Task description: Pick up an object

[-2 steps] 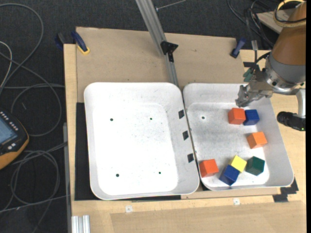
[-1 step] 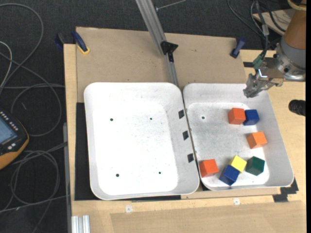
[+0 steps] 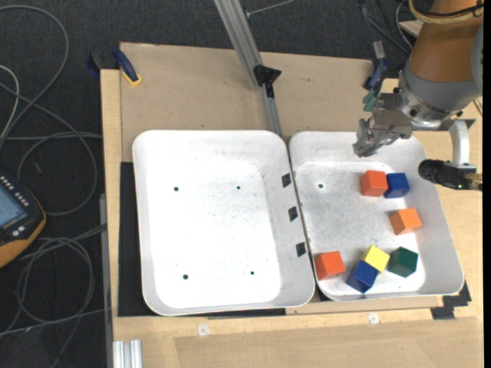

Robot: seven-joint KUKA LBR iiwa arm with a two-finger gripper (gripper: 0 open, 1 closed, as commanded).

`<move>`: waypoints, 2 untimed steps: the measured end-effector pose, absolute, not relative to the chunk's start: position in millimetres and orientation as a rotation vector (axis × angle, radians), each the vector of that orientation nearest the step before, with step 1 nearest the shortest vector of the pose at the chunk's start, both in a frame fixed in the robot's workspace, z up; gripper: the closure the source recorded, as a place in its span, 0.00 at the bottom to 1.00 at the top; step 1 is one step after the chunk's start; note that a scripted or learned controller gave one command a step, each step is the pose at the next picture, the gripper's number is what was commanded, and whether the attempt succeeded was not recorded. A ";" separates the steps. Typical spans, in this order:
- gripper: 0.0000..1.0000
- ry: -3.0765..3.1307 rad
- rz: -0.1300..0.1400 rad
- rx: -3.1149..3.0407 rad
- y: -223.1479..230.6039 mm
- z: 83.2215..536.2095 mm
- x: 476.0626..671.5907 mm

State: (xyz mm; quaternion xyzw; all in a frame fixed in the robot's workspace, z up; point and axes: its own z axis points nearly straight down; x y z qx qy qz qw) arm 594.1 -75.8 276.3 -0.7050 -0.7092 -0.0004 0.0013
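My gripper (image 3: pixel 367 149) hangs over the back of the right bin (image 3: pixel 337 205), just above and left of an orange cube (image 3: pixel 374 183). Nothing shows between its fingers. A blue cube (image 3: pixel 397 185) touches that orange cube on its right. Another orange cube (image 3: pixel 406 221) lies further forward near the right wall. Along the front of the bin sit an orange cube (image 3: pixel 331 264), a blue cube (image 3: pixel 361 277), a yellow cube (image 3: pixel 377 257) and a dark green cube (image 3: pixel 403 262).
The left bin (image 3: pixel 207 221) is beside the right one, with black clips (image 3: pixel 292 213) along the shared wall. A slanted metal rail (image 3: pixel 245 44) crosses the bench behind the bins. Cables and a handheld device lie on the floor at left.
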 end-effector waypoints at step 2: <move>1.00 -2.226 0.000 -2.212 20.9 261.4 618.4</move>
